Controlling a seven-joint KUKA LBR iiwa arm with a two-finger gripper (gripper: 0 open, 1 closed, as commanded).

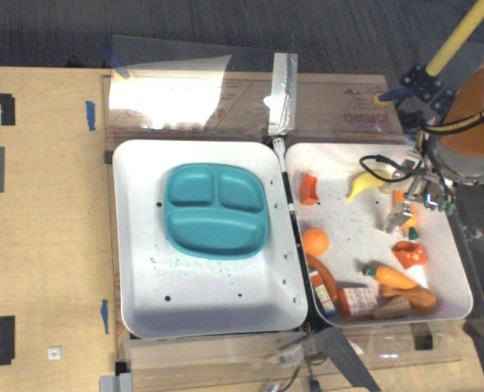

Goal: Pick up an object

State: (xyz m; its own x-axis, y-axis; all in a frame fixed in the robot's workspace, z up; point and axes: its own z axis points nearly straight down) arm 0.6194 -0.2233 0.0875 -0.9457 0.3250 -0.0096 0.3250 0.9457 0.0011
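Note:
My gripper [402,214] hangs low over the right part of the right bin [339,163], reaching in from the right edge. It sits just right of a yellow banana [362,185] and just above a red strawberry-like toy [410,254]. A small orange and green piece [408,221] shows right at the gripper's tip; whether it is held is unclear. Other toys lie in this bin: an orange ball [314,241], an orange cup-like piece [308,188], a carrot [395,278], a red sausage [324,282], a small can [357,300] and a brown piece [422,299].
The left bin [135,284] holds a teal divided plate [216,209]. Black cables [382,167] loop from the wrist over the banana. A metal divider strip [283,96] stands behind the bins. Most toys crowd the right bin's front edge.

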